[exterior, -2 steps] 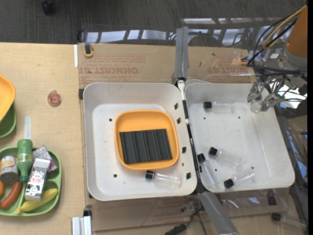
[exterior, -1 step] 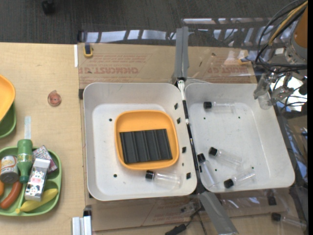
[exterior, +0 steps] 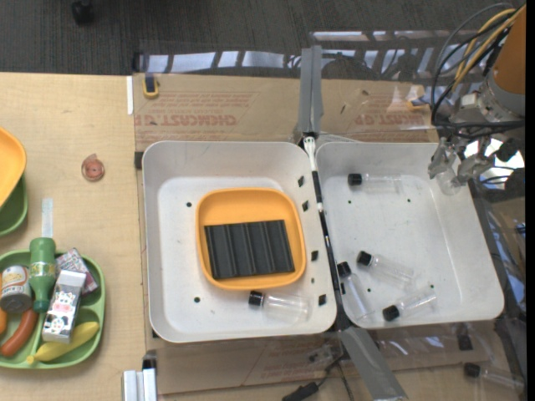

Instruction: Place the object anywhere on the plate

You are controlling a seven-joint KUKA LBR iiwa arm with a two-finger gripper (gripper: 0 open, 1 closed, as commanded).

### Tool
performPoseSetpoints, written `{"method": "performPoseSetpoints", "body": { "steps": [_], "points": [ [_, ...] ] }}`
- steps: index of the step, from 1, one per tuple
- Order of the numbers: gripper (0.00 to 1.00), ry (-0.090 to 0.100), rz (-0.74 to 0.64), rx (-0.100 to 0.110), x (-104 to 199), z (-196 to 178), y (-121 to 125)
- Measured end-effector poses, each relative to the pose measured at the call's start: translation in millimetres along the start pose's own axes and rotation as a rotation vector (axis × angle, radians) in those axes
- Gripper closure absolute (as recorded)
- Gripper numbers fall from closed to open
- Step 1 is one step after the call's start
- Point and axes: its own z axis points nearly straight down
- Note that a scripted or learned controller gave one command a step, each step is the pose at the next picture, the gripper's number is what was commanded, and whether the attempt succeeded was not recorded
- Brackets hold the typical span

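Observation:
An orange plate [exterior: 247, 205] with a dark ribbed insert lies in the middle of the left bin [exterior: 167, 224]. A clear vial with a black cap [exterior: 280, 306] rests on that bin's floor just below the plate's front edge, off the plate. Several more clear black-capped vials lie in the right bin [exterior: 468, 249], one near its back left [exterior: 376, 180], one mid-floor [exterior: 384, 264] and one at the front [exterior: 410, 306]. My gripper [exterior: 453, 167] hangs over the right bin's back right corner, far from the plate. Glare and clutter there hide whether anything is in it.
A green tray of toy food [exterior: 50, 307] and an orange bowl [exterior: 8, 170] sit on the wooden table at far left, with a small pink disc [exterior: 94, 168] nearby. Cardboard lies behind the bins. Cables and metal framing crowd the upper right.

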Motion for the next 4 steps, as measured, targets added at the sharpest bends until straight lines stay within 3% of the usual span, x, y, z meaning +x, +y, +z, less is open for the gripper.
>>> {"method": "performPoseSetpoints", "body": {
  "steps": [4],
  "points": [
    [1.00, -0.001, -0.592, -0.001, -5.5, 3.3, 2.3]
  ]
}}
